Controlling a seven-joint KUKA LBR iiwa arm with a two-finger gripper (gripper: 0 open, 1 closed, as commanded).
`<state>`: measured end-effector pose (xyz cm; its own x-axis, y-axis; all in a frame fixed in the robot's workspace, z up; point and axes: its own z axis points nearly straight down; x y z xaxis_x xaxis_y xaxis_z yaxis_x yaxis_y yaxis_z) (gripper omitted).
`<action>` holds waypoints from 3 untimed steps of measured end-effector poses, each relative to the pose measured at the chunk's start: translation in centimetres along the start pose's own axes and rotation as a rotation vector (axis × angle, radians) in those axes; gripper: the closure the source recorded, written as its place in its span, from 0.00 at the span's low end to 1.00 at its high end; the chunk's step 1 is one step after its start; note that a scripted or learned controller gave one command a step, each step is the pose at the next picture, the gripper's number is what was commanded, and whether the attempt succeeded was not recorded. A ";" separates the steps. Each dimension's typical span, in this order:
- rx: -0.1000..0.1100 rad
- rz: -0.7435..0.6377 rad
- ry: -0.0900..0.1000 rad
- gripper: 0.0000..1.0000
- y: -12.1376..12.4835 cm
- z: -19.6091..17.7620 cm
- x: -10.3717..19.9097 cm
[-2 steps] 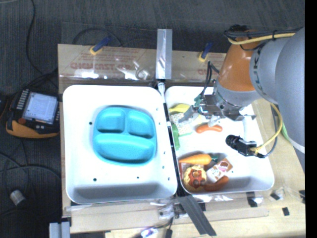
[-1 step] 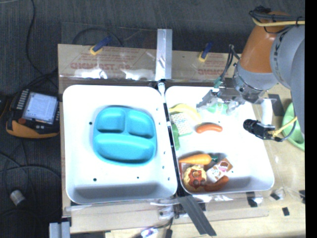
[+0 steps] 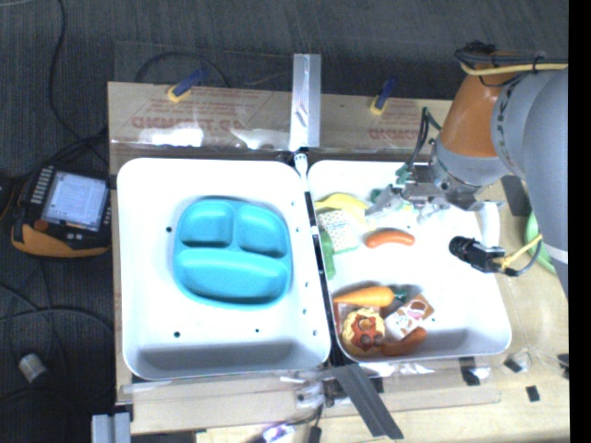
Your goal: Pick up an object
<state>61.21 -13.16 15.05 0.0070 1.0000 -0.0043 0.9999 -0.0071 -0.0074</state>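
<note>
My gripper point(image 3: 406, 203) hangs over the back of the right bin point(image 3: 462, 298), just above and slightly right of an orange-red sausage point(image 3: 389, 239). Its metal fingers point(image 3: 380, 205) spread apart, with nothing between them. A yellow piece and a pale green-speckled block point(image 3: 336, 225) lie at the bin's back left, with a small green thing point(image 3: 379, 194) beside the fingers. Near the front lie a carrot point(image 3: 367, 295), a pizza slice point(image 3: 361, 329), a small red-and-white box point(image 3: 408, 318) and a brown sausage point(image 3: 404, 342).
The left bin point(image 3: 138, 247) holds a blue divided tray point(image 3: 231, 249). A metal post point(image 3: 306, 100) stands behind the wall between the bins. A handheld screen device point(image 3: 66, 206) sits off the bench at the left.
</note>
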 end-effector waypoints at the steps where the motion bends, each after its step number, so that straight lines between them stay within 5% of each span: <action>1: -0.015 0.002 0.003 0.00 -0.9 6.3 -4.0; 2: -0.013 -0.002 0.002 1.00 -0.8 5.6 -3.9; 3: -0.014 -0.002 0.002 0.00 -0.8 5.6 -3.9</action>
<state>60.36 -17.10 9.46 0.0051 1.0000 -0.0023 1.0000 -0.0051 0.0061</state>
